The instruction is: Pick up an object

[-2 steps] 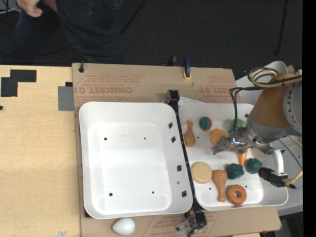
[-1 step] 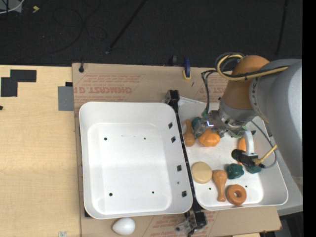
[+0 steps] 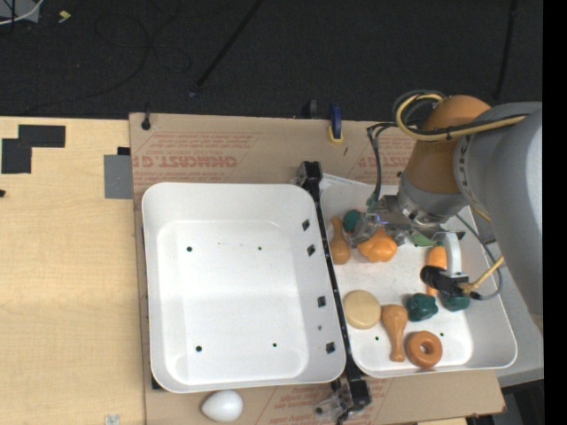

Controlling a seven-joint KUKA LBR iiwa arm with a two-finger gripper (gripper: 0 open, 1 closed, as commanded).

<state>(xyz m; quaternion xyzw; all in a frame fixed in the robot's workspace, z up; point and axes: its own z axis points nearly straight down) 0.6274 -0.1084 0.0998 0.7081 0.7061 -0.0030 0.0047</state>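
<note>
Orange rounded plastic toy (image 3: 380, 248) lies at the far left of the right white bin (image 3: 496, 348), right under the hand (image 3: 388, 222) (likely the pick target); whether that hand is open or closed, I cannot tell.

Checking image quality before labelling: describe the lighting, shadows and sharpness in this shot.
Camera view: even overhead light, with the left bin bright, near washed out, its floor softly shaded toward the lower left; the floor beyond the bench is almost black, cables barely showing; the arm at the right looms large and soft-edged; the small toys in the right bin are slightly fuzzy, the gripper hard to resolve.
</note>
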